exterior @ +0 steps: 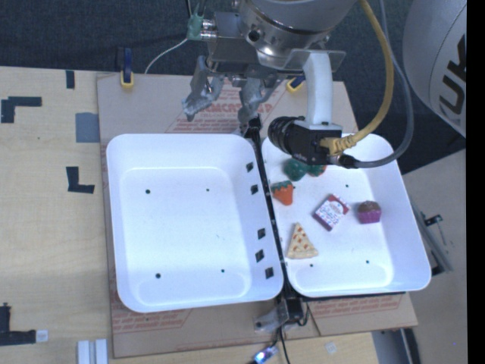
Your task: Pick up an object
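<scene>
pizza slice | red packet | purple lump | orange toy — right bin

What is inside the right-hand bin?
The right-hand bin holds five small things: an orange carrot-like toy, a red packet, a purple block, a yellow wedge and a green piece. The green piece is partly covered, so its shape is unclear.

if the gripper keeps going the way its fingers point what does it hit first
Probably the brown board: the open gripper hangs over it, pointing down, just beyond the far rim of the left bin. Depth is unclear, so it might clip that rim instead.
</scene>
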You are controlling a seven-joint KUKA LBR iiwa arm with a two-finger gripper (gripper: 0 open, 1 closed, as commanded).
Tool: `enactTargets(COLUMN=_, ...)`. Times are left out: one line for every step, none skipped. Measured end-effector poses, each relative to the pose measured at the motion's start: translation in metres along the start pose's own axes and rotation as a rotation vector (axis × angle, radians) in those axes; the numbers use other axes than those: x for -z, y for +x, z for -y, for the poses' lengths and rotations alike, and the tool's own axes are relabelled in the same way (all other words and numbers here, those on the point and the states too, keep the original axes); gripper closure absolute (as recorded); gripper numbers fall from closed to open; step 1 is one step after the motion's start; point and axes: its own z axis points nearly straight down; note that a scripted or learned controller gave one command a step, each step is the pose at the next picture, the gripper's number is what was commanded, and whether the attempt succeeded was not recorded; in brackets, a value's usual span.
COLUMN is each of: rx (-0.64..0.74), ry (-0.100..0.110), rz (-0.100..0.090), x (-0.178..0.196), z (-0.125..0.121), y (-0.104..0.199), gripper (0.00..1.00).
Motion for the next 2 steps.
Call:
enactTargets(rx=0.002, ry=0.001, rz=0.001, x=0.0095, z=-0.0001, y=0.0007, gripper=1.00)
enactTargets(rx=0.005, ry=0.003, rz=0.001, x=0.0191, z=-0.0001, y=0.0016, gripper=1.00)
